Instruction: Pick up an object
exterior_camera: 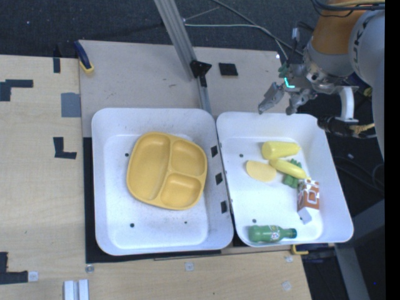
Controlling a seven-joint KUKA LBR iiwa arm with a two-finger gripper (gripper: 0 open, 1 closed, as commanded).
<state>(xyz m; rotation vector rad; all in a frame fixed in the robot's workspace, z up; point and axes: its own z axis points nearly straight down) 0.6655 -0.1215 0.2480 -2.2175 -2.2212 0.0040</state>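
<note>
My gripper hangs above the far rim of the right bin, its two fingers spread open with nothing between them. Inside that bin lie a yellow block, a pale yellow disc, a yellow banana-like piece resting on a small green item, a red and white packet by the right wall, and a green bottle on its side near the front. The gripper stands a little beyond the yellow block, clear of all objects.
The left bin holds a yellow divided plate. A slanted metal pole rises behind the bins, ending between them. Cables run across the dark area at the back. The arm's grey and orange body fills the top right.
</note>
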